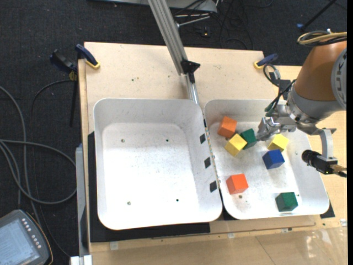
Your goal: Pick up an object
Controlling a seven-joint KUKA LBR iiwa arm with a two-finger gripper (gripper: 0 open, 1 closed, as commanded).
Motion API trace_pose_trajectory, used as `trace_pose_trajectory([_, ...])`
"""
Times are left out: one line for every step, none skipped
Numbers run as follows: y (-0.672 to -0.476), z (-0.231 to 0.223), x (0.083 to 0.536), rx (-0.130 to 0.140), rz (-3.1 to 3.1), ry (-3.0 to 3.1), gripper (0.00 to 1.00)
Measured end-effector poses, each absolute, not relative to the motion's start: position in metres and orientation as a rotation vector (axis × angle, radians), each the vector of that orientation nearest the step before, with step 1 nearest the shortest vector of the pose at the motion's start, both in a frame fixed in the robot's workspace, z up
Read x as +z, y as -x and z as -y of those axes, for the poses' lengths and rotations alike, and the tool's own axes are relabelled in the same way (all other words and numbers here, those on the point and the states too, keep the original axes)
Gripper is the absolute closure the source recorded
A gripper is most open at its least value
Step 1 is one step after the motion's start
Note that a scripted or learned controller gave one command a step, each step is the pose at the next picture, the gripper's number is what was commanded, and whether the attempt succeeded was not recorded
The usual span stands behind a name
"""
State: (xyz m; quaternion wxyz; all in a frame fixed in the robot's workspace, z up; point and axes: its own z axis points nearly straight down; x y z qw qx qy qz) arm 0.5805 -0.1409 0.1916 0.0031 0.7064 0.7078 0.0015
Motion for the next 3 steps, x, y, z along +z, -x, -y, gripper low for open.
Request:
trace_pose_trajectory([-0.591,0.144,0.250,0.006,-2.220,-2.213,1.00])
trace_pose_trajectory([-0.592,0.144,0.257,0.002,-2.222,-2.216,1.00])
trace_pose_trajectory([-0.574,0.091,0.243,0.000,-2.231,-2.215,1.00])
